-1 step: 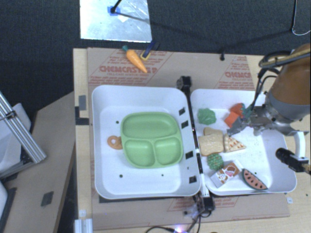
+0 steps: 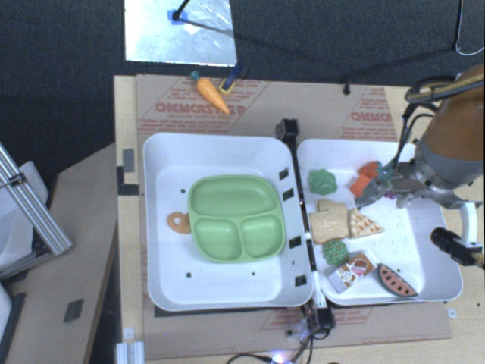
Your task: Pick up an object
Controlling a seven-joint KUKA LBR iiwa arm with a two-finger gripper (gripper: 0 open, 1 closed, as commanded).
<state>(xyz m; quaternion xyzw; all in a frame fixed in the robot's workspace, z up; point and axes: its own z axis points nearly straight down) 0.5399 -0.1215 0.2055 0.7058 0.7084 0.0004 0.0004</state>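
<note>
The gripper (image 2: 377, 190) is seen low over the right bin (image 2: 436, 279), near its far edge, just beside an orange-red toy piece (image 2: 368, 174). Whether its fingers are apart or together cannot be told. Toast (image 2: 329, 224) and a pizza slice (image 2: 364, 225) are placed at the bin's middle, a watermelon slice (image 2: 396, 280) by the near edge.

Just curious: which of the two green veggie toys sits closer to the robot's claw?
The lighter green one at the right bin's top left; the darker broccoli lies lower, farther from the gripper.
</note>
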